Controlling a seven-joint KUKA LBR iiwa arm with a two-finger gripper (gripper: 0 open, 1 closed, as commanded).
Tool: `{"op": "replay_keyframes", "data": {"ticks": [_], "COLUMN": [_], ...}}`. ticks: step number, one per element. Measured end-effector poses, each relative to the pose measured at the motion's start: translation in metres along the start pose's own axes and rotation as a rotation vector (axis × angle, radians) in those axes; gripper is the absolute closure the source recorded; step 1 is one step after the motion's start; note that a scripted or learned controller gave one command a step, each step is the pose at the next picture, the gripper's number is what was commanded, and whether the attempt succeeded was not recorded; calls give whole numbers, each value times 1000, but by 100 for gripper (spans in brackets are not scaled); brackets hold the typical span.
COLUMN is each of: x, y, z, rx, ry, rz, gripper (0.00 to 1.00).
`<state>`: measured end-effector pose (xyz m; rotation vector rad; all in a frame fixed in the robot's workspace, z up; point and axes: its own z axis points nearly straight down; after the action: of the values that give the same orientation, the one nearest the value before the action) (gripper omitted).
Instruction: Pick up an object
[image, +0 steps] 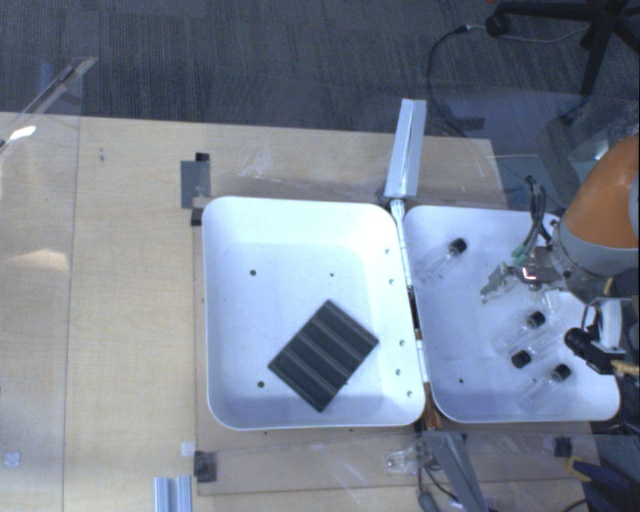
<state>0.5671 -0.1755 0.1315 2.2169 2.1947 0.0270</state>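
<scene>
Counter: pale wood surface carrying two shallow white bins side by side, with dark carpet beyond its far edge.
Left bin: white, rounded corners, several small dark holes in its floor; holds one item.
Ribbed block: dark grey, rectangular, ridged along its length, lying flat and turned at a diagonal in the near-right part of the left bin, close to but apart from the wall shared with the right bin.
Right bin: white, touching the left bin along a common wall; holds several small clear items with black caps.
Far vial: clear body with black cap, lying on its side in the far-left part of the right bin, well apart from the others.
Near vials: three clear, black-capped pieces grouped in the near-right part of the right bin, lying near one another; whether they touch cannot be told.
Arm: grey with an orange band, entering from the right above the right bin.
Pincer: metallic tip set over the middle-right of the right bin, pointing left, between the far vial and the near group; a small red light shows just behind it.
Pincer state: whether the pincer is apart or together cannot be told at this resolution; no item is seen between its tips.
Metal bar: pale angled strip on the counter, just beyond the junction of the two bins.
</scene>
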Motion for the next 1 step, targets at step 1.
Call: {"op": "replay_keyframes", "data": {"ticks": [1], "x": [0], "y": [0], "z": [0], "rx": [0], "ry": [0], "rz": [0], "gripper": [0]}}
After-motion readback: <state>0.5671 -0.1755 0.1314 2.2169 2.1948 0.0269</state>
